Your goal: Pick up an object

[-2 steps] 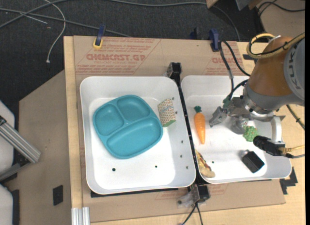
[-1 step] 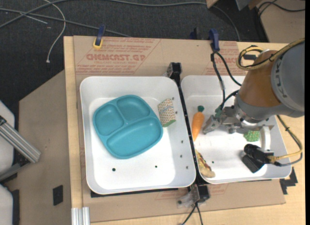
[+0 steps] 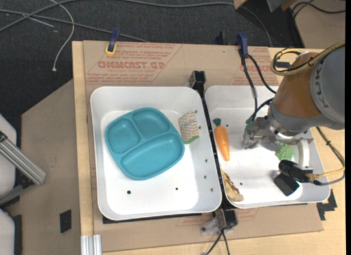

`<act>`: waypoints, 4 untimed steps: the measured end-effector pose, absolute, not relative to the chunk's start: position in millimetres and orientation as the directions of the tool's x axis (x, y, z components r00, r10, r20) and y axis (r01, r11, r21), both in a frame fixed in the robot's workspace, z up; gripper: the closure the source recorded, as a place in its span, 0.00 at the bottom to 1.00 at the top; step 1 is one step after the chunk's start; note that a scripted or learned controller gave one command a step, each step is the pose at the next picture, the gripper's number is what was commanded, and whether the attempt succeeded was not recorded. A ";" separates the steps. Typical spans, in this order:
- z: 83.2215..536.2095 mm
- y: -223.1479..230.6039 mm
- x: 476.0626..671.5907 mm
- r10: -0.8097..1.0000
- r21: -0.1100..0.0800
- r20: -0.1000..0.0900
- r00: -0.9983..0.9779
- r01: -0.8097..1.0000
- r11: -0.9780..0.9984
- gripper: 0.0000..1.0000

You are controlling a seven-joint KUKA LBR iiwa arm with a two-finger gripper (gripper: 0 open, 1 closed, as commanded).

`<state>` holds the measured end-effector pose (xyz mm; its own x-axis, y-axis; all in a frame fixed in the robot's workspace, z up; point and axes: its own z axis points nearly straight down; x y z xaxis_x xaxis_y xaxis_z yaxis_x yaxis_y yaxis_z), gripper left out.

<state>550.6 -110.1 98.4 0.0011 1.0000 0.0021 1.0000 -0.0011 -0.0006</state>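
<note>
From the overhead camera view, I see my tool (image 3: 258, 136) low in the right bin (image 3: 263, 193), just right of the toy carrot (image 3: 221, 142). I cannot tell its state. I judge this the approach; next comes centring over the carrot.

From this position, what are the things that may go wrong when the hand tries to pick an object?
1. The hand is low in the right bin, beside the carrot rather than over it, so a descent here may push the carrot instead of grasping it.
2. A green object lies mostly under the wrist, half hidden, so it is hard to target.
3. The peel-like scrap sits close to the bin wall, where a grasp may hit the rim.
</note>
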 end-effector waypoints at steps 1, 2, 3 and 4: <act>162.4 -111.4 552.7 1.000 0.005 -0.001 -0.001 1.000 0.001 1.00; 205.9 -107.1 554.1 1.000 0.004 0.000 -0.001 1.000 0.001 1.00; 269.5 -102.7 552.9 1.000 0.008 -0.001 -0.002 1.000 0.002 1.00; 269.7 -49.2 563.4 1.000 0.002 0.001 -0.005 1.000 0.005 1.00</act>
